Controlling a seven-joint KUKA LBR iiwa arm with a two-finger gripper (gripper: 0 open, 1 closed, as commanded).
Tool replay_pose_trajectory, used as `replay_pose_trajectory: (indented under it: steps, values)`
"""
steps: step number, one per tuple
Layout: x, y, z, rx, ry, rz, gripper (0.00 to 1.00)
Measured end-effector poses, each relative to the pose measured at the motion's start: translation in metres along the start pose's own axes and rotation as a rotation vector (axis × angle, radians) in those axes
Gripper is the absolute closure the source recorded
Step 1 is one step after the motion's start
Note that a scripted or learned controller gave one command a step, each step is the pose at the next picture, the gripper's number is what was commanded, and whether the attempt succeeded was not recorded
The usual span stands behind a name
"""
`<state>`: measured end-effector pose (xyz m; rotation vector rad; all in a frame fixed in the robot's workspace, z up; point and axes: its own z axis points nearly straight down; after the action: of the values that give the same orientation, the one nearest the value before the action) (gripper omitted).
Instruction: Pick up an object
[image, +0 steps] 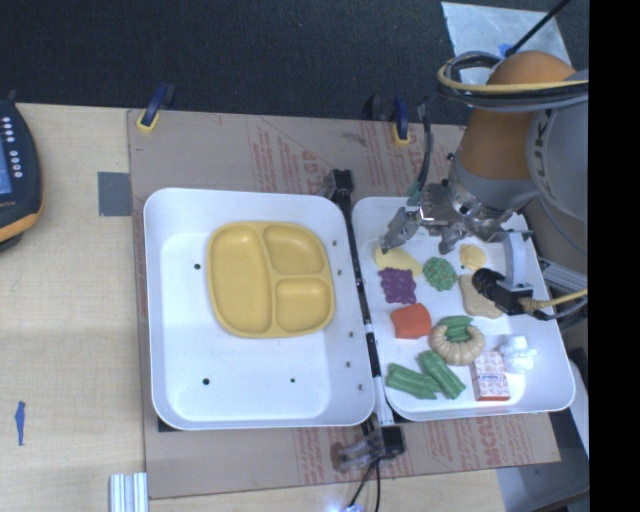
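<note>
Camera view: my gripper hangs over the right bin's far end. Fingers spread wide, gripping nothing.

Both bins are white. The left bin has a mustard-yellow divided plate; the right bin has toys of many colours. At its far left is a yellow piece, with purple grapes just nearer and a dark green knobbly piece to the right. The chunk mid-bin is orange-red, the ring beside it tan. Nearest are green pods and a red-and-white carton. The cardboard beneath is brown with faded red print. The bench is pale wood, its tape patch grey. The arm is grey with an orange band
</note>
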<state>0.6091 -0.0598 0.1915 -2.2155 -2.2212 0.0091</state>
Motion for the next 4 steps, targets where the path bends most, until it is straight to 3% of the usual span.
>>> replay_pose_trajectory:
  steps: [1, 2, 3, 4]
  values:
    - [0.006, -0.014, 0.000, 0.001, 0.000, 0.001, 0.00]
    - [-0.045, -0.021, 0.106, 0.006, -0.001, 0.002, 0.00]
    - [-0.071, 0.051, 0.098, -0.012, -0.002, -0.003, 0.00]
    - [-0.018, 0.050, -0.009, -0.015, 0.002, -0.006, 0.00]
